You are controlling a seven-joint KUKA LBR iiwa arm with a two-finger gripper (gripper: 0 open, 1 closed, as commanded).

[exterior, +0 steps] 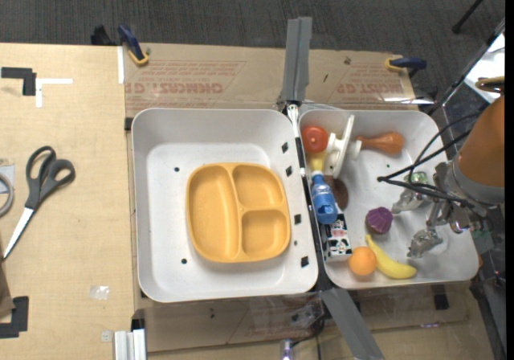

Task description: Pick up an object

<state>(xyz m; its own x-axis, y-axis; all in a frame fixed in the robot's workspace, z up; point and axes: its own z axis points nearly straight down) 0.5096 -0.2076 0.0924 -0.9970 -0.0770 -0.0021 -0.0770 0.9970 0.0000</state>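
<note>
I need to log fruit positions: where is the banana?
The banana lies in the right bin near its front edge, touching the orange on its left, just below the purple ball.

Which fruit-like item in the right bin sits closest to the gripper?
The banana, just below-left of the gripper. The orange, purple plum and red tomato lie farther left.

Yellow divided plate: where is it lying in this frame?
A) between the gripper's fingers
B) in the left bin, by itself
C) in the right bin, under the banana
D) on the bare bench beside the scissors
B: the yellow divided plate lies flat in the left bin, while the banana lies in the right bin.
</note>
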